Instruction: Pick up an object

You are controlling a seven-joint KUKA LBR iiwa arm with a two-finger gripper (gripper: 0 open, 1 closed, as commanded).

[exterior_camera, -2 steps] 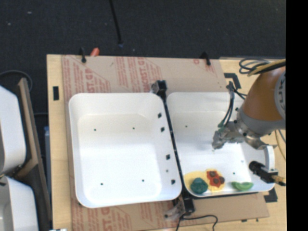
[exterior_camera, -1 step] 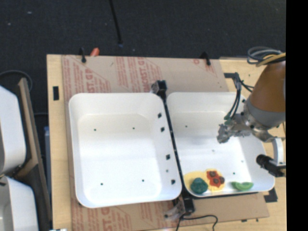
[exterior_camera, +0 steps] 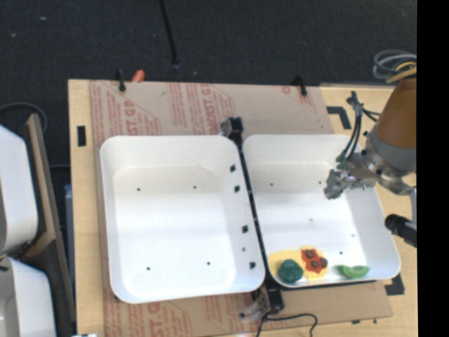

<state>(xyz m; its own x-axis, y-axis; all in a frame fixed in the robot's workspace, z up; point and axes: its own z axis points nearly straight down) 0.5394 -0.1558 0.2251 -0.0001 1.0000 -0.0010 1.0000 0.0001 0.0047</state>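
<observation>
pincer [exterior_camera: 335, 187] over right bin [exterior_camera: 280, 153]; objects [exterior_camera: 313, 264] well apart, near edge.

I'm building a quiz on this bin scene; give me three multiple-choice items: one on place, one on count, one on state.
1. Where do the small objects lie?
A. left bin's middle
B. right bin's near edge
C. on the cardboard

2. How many small objects are there?
A. one
B. three
C. six

3. Where is the hand?
A. over the right bin, apart from the objects
B. touching the teal object
C. over the left bin

Answers: B, the teal object, yellow-and-red object and green object sit along the right bin's near edge; B, three show; A, the hand is farther back.
</observation>
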